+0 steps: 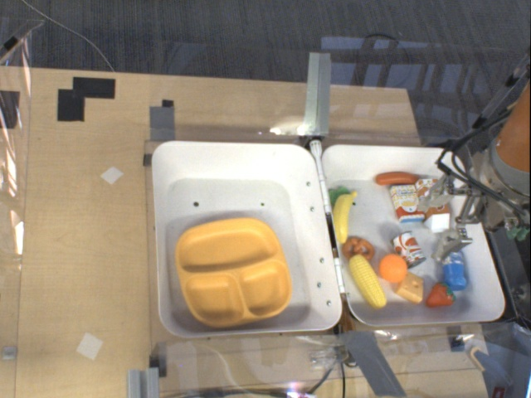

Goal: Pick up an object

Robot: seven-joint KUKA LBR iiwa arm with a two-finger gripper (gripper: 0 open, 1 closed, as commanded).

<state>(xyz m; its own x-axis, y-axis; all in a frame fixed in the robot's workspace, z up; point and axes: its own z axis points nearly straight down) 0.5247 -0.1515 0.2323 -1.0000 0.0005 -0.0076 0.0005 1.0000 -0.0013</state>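
Note:
My gripper hangs over the right side of the right bin, open, with its fingers spread apart. A small white block shows in the gap between them; I cannot tell whether either finger touches it. Around it lie an orange-and-white carton, a red sausage, a small can, a blue bottle, an orange, a cheese wedge, a red strawberry, a corn cob, a banana and a brown pastry.
The left bin holds a yellow divided tray. A metal post stands behind the rim where the bins meet. The arm comes in from the right over the bin's far right corner.

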